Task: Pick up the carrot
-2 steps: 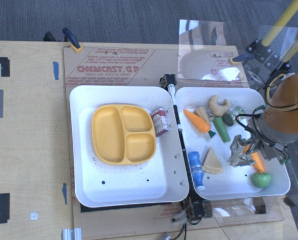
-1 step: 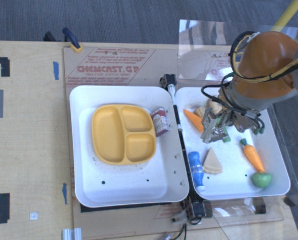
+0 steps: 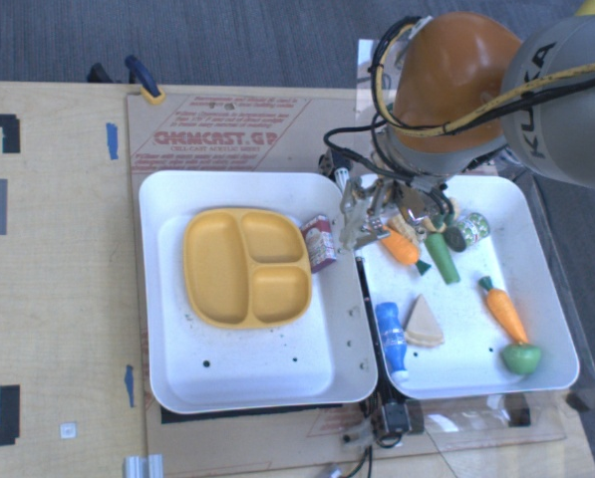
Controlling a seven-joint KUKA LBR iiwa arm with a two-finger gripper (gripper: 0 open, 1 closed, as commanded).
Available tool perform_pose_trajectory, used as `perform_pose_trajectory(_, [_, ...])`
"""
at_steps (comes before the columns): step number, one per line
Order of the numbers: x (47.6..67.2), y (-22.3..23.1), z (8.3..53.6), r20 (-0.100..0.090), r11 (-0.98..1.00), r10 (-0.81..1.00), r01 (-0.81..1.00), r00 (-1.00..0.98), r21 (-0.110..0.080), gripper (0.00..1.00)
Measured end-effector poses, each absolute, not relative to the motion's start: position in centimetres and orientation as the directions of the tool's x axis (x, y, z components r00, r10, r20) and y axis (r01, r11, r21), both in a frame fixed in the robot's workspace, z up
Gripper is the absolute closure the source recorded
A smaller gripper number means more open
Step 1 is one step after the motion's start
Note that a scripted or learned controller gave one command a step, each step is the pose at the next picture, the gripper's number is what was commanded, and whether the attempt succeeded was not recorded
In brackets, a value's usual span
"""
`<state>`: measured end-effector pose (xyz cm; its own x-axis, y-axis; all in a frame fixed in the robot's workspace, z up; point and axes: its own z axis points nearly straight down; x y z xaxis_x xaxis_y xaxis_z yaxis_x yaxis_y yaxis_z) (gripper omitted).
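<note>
The metal two-finger end effector [image 3: 369, 225] hangs over the upper left corner of the right shallow white bin [image 3: 551, 267], close to the wall between the two bins. Its fingers are tangled among cables, and I cannot tell how far apart they stand or whether anything is between them. Just beside it, to the right, lies a short orange carrot piece [image 3: 401, 248], and next to that a dark green cucumber-shaped toy [image 3: 442, 256] and a round green and white object [image 3: 471, 230]. The orange toy carrot with a green top [image 3: 503, 310] lies well apart from the end effector, near the right wall of this bin, its tip toward a green round fruit [image 3: 522, 358]. Lower in the bin are a tan wedge of bread [image 3: 424, 324] and a blue bottle [image 3: 391, 336]. In the left white bin [image 3: 167, 357] sits a yellow three-compartment plate [image 3: 245, 265], with a small dark red can [image 3: 319, 243] at its right edge. Both bins rest on a cardboard sheet [image 3: 217, 132] on the wooden counter [image 3: 53, 267].
</note>
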<state>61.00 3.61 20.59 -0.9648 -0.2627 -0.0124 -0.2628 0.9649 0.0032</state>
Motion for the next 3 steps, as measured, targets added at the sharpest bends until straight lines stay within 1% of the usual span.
perform_pose_trajectory(1, [63.8, -4.8, 48.7, -0.023, 0.961, -0.275, -0.275, -0.961, -0.009, 1.0])
perform_pose_trajectory(2, [54.3, -4.2, 30.2, 0.0, 0.851, -0.526, -0.526, -0.851, 0.003, 1.0])
perform_pose_trajectory(3, [55.7, 10.8, 14.4, 0.004, 0.78, -0.625, -0.625, -0.78, 0.013, 1.0])
